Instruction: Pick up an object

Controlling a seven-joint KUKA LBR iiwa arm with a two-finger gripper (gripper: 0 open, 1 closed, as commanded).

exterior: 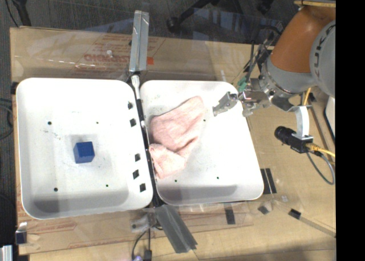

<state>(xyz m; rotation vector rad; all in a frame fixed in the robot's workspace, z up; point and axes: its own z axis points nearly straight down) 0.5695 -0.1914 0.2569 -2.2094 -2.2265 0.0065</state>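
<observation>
So the arm (pixel 296 49) comes in from the right side of the frame, grey with that orange section up top, and its gripper (pixel 225 104) sits over the upper right corner of the right bin (pixel 239 168), just beside the rim. Honestly can't tell how the gripper is set from this angle, it's small and kind of a blur of metal, and nothing I can make out sits in it. The pink cloth (pixel 174 134) is lying crumpled in the left half of that same bin, running from about the middle down toward the divider side, with a smaller folded lump at its lower end. Its top right corner points up toward the gripper and comes near it, but the two look apart, not touching. Over in the left bin (pixel 34 197) there's a little blue cube (pixel 84 151) sitting flat on the floor, left of centre and well apart from everything else. Both bins sit side by side on a wooden bench (pixel 285 220), a grey metal bar (pixel 138 40) sticks up along the seam between them at the top, and some cables (pixel 316 151) hang off the arm on the right.
</observation>
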